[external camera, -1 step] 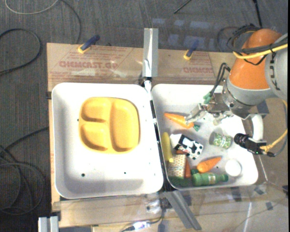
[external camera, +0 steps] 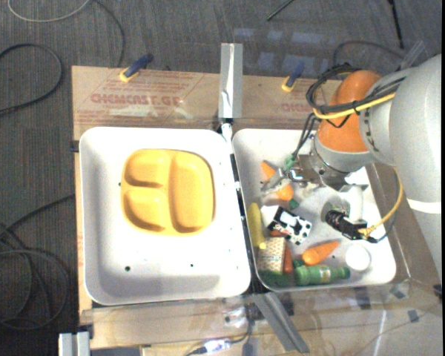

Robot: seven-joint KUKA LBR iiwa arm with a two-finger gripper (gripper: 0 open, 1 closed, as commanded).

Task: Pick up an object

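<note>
My gripper (external camera: 285,176) reaches down into the upper left part of the right bin (external camera: 382,269), with the grey arm and its orange band above it to the right. Two small orange pieces lie right by it, one (external camera: 268,169) to its upper left and one (external camera: 284,193) just below it. I cannot make out whether either is held. Lower in the same bin lie a black-and-white patterned toy (external camera: 291,224), an orange carrot (external camera: 320,251), a green bottle (external camera: 320,274), a white round cap (external camera: 357,258) and a yellow stick (external camera: 254,223).
The left bin (external camera: 104,273) holds a yellow divided plate (external camera: 168,190) near its upper middle. A brown waffle-patterned piece (external camera: 271,256) sits at the right bin's lower left. The bins' shared wall runs just left of the yellow stick.
</note>
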